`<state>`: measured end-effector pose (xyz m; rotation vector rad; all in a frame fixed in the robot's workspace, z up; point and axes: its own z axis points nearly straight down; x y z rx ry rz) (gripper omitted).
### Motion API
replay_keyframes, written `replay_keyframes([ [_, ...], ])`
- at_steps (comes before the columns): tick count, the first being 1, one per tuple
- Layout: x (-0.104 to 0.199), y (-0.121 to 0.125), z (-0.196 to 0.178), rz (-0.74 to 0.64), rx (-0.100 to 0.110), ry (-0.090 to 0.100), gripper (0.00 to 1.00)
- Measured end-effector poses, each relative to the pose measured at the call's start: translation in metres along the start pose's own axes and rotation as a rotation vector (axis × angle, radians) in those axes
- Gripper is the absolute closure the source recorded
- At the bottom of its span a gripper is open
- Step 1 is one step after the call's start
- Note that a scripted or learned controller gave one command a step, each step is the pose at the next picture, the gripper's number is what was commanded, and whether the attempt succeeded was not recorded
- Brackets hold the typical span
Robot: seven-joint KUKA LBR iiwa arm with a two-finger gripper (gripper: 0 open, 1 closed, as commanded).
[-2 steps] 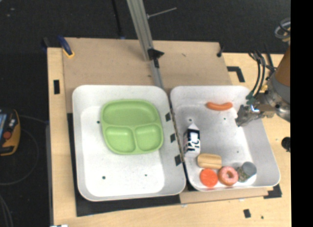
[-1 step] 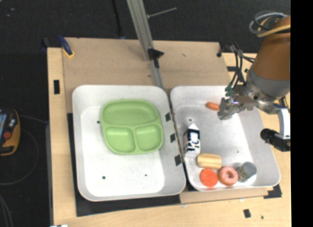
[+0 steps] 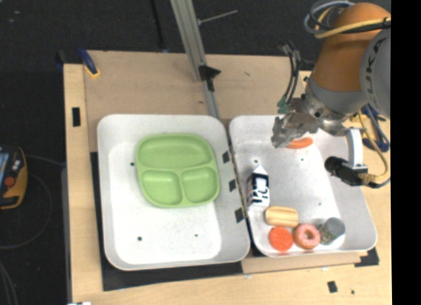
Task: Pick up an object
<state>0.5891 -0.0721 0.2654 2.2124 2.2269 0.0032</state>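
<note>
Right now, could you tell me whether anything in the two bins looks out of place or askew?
Nothing stands out. The green divided plate lies flat in the left white bin; the small white bottle lies on its side in the right white bin.

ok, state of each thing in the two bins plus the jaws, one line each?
green tray: flat in left bin, compartments bare
bottle: lying on its side, right bin
bread roll: lying flat
tomato: resting at the front wall
donut: lying flat, beside the tomato
grey cup: front corner, pose unclear
orange piece: partly hidden under the gripper
gripper: low over the right bin
</note>
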Motion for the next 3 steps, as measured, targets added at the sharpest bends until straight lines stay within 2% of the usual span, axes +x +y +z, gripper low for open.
replay_keyframes([
  [2, 0.106, 0.056, 0.002, -0.001, 0.0, 0.001, 1.0],
  [3, 0.151, 0.073, 0.004, 0.0, 0.001, 0.001, 1.0],
])
